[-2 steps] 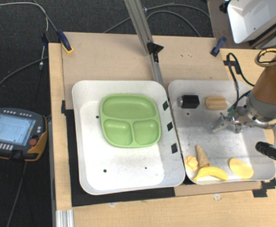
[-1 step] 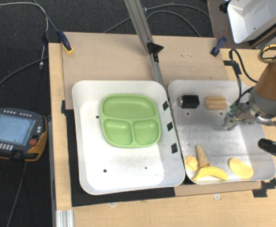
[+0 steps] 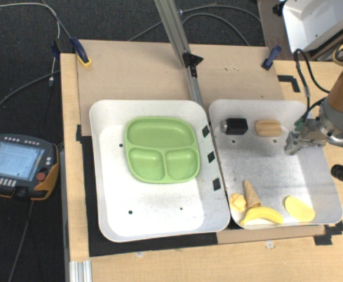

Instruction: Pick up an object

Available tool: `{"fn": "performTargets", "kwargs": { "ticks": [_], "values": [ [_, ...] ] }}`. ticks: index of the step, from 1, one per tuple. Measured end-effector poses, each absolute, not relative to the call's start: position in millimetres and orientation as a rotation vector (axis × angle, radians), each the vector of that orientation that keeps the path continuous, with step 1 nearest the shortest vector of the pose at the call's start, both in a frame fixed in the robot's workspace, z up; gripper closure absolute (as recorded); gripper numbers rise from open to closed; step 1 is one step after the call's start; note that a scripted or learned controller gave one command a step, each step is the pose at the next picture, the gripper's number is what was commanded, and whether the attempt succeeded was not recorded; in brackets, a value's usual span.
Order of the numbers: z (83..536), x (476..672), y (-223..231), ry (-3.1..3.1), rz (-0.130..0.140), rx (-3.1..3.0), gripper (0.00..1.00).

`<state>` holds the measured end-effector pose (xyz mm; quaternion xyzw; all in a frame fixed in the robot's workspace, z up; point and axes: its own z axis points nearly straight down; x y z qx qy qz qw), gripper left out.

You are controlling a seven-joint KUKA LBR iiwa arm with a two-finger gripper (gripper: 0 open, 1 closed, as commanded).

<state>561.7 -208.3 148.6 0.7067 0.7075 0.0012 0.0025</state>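
The claw [image 3: 293, 144] hung low over the right bin [image 3: 277, 175], near that bin's right wall, at the end of the grey arm [image 3: 339, 107] that entered from the right; whether it was apart or together could not be told, and nothing showed between its tips.

Nearest to the claw, just to its left and slightly beyond it, lay a tan wooden block [image 3: 268, 128], close to the claw but apart from it. Farther left of the block, in the same row along the bin's far part, sat a small black block [image 3: 236, 126]. No object lay between the claw and the wooden block.

Toward the viewer from the claw, at the bin's near edge, lay a flat yellow piece [image 3: 299, 208] almost directly below the claw. Left of that piece lay a yellow banana [image 3: 262, 215], with a tan cone [image 3: 251, 192] leaning just above it and a small pale yellow piece [image 3: 237, 202] touching the cone's left side. All four were well apart from the claw.

Well to the claw's left, the left bin [image 3: 153, 216] held a green divided plate [image 3: 161, 149] with one long compartment at the far side and two smaller ones nearer.

Farther off, a slanted metal bar [image 3: 174, 28] ran from the gap between the bins toward the top of the view. Two blue clamps [image 3: 80, 51] [image 3: 271, 56] gripped the bench's far corners. Farthest left, beyond the bench, lay a handheld control pendant [image 3: 18, 166] with a lit screen; its writing was too small to read.
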Motion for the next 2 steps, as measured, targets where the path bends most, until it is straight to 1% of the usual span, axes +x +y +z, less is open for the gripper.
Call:
{"fn": "performTargets", "kwargs": {
  "ticks": [1,2],
  "values": [
    [211,570.4,-211,2.218,0.006,2.213,1.0],
    [259,574.8,-203,2.22,0.006,2.214,1.0]
  ]
}}
